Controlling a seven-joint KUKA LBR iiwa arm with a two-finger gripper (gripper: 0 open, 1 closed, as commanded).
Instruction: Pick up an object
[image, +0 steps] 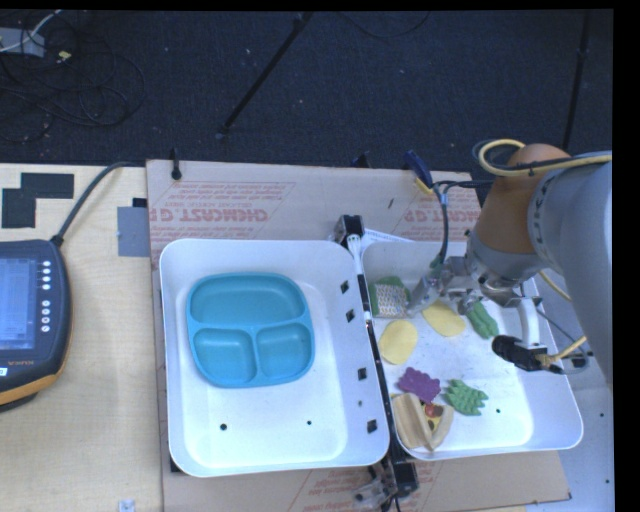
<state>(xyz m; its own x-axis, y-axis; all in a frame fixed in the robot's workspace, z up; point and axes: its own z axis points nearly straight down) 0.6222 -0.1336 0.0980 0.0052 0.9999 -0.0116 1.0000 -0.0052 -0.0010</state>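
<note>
Grey and orange-banded, the arm reaches in from the right over the right-hand shallow white bin (560, 425), its two-finger gripper (447, 292) low above the bin's upper part. Whether it is spread or pressed together cannot be told.

Just below it lies a pale yellow oval piece (443, 320), with a green elongated piece (481, 319) beside it and a small grey-green grater-like piece (389, 296) to the left. A second yellow rounded piece (398, 341) lies lower. Nearer the front sit a purple grape-like cluster (419, 384), a green leafy piece (465, 397) and a tan wedge (421, 422).

The left white bin (200, 430) holds a turquoise three-compartment plastic plate (249, 328).
</note>
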